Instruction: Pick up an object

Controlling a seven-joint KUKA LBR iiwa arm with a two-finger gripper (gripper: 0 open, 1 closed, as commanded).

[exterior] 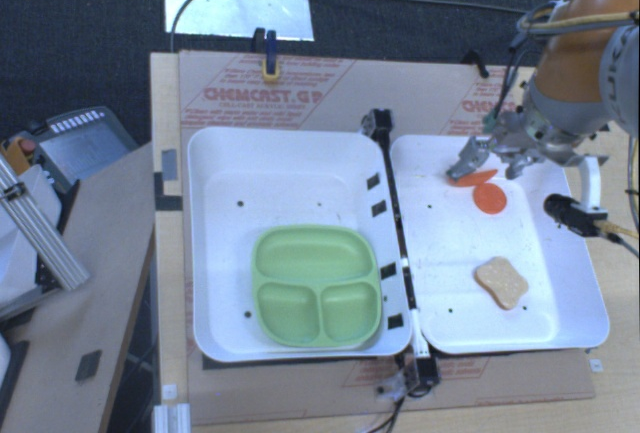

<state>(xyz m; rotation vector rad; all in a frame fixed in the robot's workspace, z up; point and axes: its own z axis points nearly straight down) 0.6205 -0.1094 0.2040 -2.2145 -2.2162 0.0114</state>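
- Currently the gripper (492, 161) sits low over the right bin (570, 321), toward that bin's 12 o'clock edge, directly above the orange pieces.
- Target looks like the orange slice (490, 198), a flat round disc lying on the bin floor; a second orange sliver (470, 178) lies touching it at about 10 o'clock, partly under the fingertips.
- Pincer state: fingers spread apart, nothing visibly between them. No hold yet.
- Handling guess for the slice: light, thin, probably rigid toy plastic, smooth. Lying flat, so little edge to bite; fingers would need to straddle the rim across its width and press close to the floor. Slip-out likely if the close is off-centre.
- Other candidate: bread slice (502, 282), tan, thicker, at roughly 6 o'clock from the orange slice and well apart from it. Judged light and stiff-ish; thicker sides give an easier grip.
- Containers: right bin holds the two orange pieces and the bread slice.
- Left bin (215, 221) holds a green divided plate (317, 285), three compartments, sitting toward its 5 o'clock corner, nothing in the compartments.
- Bins sit side by side, touching along a black clipped seam.
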